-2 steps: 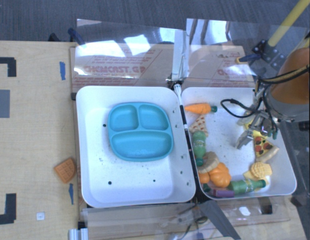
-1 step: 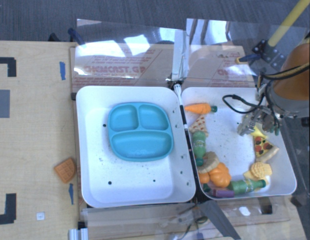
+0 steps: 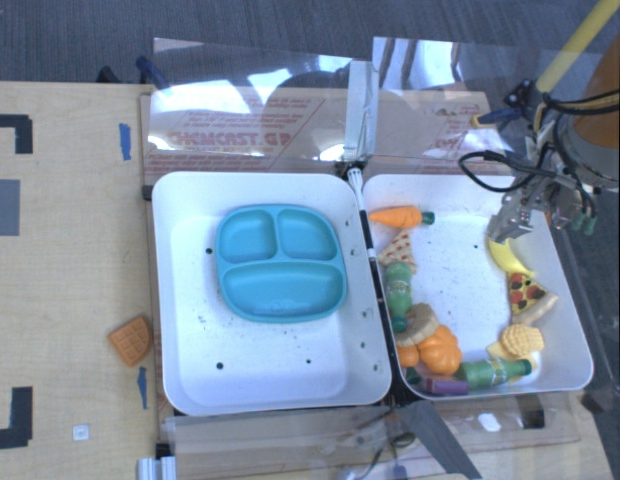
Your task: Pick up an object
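Note:
The right bin holds toy food. A carrot lies at its top left, a pizza slice and a green bottle run down its left wall. An orange pumpkin, a green cucumber and a purple piece sit along the front. A banana, another pizza slice and a yellow waffle lie on the right side. My gripper hangs at the bin's upper right, just above the banana's top end, with nothing seen between its fingers.
The left bin bears a blue divided plate. A brown waffle piece lies on the bench left of the bins. Clear plastic walls stand behind both bins. Cables trail from the wrist.

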### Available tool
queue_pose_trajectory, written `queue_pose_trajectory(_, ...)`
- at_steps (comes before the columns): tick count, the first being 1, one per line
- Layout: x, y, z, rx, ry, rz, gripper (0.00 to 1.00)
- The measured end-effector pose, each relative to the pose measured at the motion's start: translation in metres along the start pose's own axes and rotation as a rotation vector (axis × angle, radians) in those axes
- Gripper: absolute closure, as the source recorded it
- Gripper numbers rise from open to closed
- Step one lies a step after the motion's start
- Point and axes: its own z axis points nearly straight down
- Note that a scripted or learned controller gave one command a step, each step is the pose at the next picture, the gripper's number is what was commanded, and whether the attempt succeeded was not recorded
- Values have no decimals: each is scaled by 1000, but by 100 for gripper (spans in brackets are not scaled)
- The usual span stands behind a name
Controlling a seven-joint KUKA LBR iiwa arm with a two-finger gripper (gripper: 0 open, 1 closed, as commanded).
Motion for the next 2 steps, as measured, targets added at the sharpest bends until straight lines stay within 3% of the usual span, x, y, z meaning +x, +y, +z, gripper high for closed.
queue_pose_trajectory(1,-21,-16,142,1,3,19,100)
queue_pose_trajectory(2,-47,-55,-32,3,-4,-96,100)
